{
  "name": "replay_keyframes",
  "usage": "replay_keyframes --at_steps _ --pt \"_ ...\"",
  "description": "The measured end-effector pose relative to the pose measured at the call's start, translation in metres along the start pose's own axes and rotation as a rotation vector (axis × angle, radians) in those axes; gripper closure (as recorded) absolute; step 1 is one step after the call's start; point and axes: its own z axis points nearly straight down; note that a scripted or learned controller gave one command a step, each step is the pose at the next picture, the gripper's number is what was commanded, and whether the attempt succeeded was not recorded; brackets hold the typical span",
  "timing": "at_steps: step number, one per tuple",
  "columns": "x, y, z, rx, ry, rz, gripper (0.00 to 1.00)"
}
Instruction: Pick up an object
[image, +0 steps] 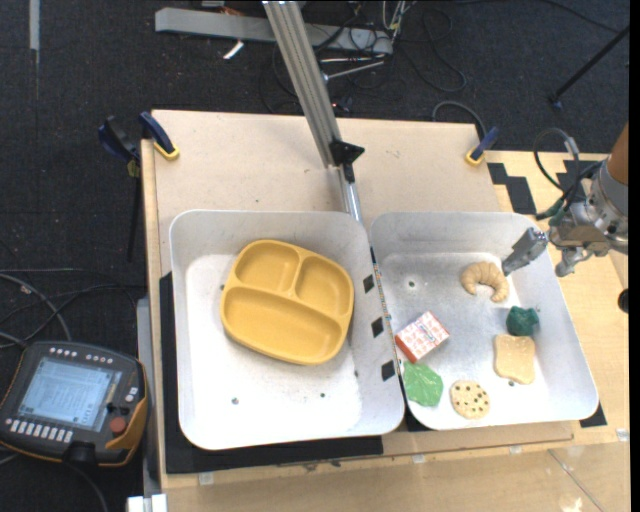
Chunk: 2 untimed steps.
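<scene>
The right bin holds a tan croissant, a dark green lump, a pale bread slice, a chocolate-chip cookie, a bright green piece and a small red-and-white box. My gripper hangs over the bin's upper right edge, just right of and above the croissant. Its two fingers are spread apart and nothing sits between them. The left fingertip is close to the croissant's upper right end.
The left bin carries a yellow divided plate. A slanted metal pole rises behind the seam between the bins. A teach pendant lies off the bench at the lower left.
</scene>
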Motion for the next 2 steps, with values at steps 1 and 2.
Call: replay_keyframes --at_steps 1,2 --pt "0.0 0.0 0.0 0.0 0.0 0.0 0.0" --pt "0.006 -0.005 0.046 0.005 0.001 0.002 0.0"
